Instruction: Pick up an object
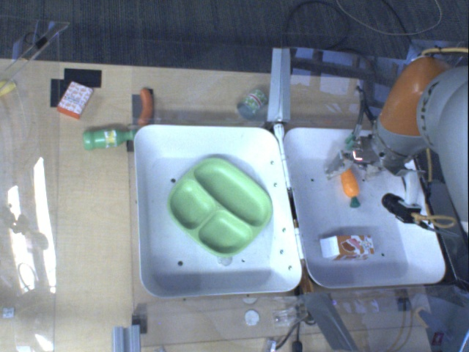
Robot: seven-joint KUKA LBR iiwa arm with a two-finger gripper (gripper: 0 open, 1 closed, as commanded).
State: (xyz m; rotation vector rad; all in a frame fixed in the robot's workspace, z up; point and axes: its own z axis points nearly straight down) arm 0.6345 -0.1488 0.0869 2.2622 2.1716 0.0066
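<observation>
Pincer (357,158) just above toy carrot (350,184), right bin (381,270).

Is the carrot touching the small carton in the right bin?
Apart. The camera view shows bare white bin floor between the carrot and the carton.

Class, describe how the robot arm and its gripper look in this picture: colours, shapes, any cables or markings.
The robot arm is bulky and rounded, with pale grey casing and a broad orange band above the wrist. Its small two-finger gripper is grey metal, with a tiny lit spot. A thin dark cable runs up beside it. No markings are legible.
</observation>
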